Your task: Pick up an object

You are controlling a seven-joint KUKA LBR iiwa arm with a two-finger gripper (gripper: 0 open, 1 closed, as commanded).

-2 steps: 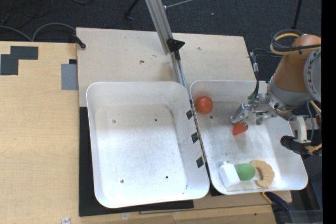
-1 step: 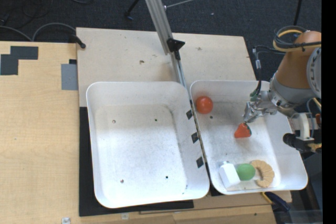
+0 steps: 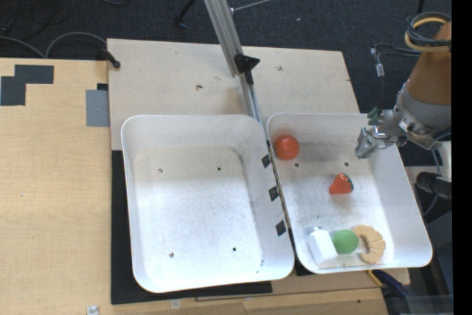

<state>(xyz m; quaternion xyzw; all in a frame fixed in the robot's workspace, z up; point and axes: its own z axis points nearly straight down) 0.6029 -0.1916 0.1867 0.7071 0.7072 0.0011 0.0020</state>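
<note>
Two white bins sit side by side on the tabletop; the left bin shows a speckled floor; the right bin is our landmark, holding four things. At its far-left corner, an orange-red ball; mid-floor, a small red strawberry-like piece; along its near edge, a white block, a green ball touching it, and a tan pastry-like ring. The tool hovers over the bin's far-right rim; gripping nothing visible, open or closed I cannot tell.
</note>
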